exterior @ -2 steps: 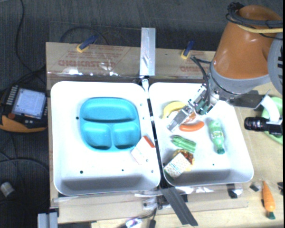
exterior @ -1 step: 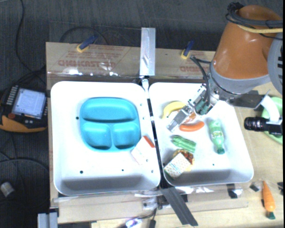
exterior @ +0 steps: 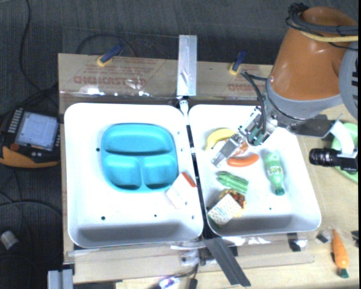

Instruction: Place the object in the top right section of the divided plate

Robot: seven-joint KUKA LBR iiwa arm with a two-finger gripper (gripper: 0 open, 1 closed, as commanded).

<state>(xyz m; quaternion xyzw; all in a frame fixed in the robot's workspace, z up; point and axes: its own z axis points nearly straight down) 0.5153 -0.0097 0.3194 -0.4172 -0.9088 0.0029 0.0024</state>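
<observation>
Item one, the gripper (exterior: pixel 227 151): reaching in from three o'clock under the grey and orange arm (exterior: pixel 305 53), it is hanging low over the right bin (exterior: pixel 301 218), its fingers standing a little apart with nothing visibly between them. Item two, the likely object, an orange sausage-shaped toy (exterior: pixel 243 159): it is lying on the bin floor just beside the fingertips at their four o'clock, long axis running nearly nine to three with the three o'clock end tipped slightly up the view; which end is the head cannot be told. Judged as light moulded plastic, stiff and smooth, it is probably going to slip or roll under a glancing pinch, so the sound hold is across the narrow middle, fingers closing square to the long axis. Neighbours crowding it: a yellow banana (exterior: pixel 219 136) at eleven o'clock, a green pod (exterior: pixel 233 180) at six o'clock, a green bottle (exterior: pixel 274 171) at three o'clock standing apart, and a patterned packet (exterior: pixel 226 208) further toward six. Item three, the blue divided plate (exterior: pixel 138 156): it is sitting in the left bin (exterior: pixel 84 221), well apart at nine o'clock, with a small white card (exterior: pixel 180 192) near its five o'clock rim.
</observation>
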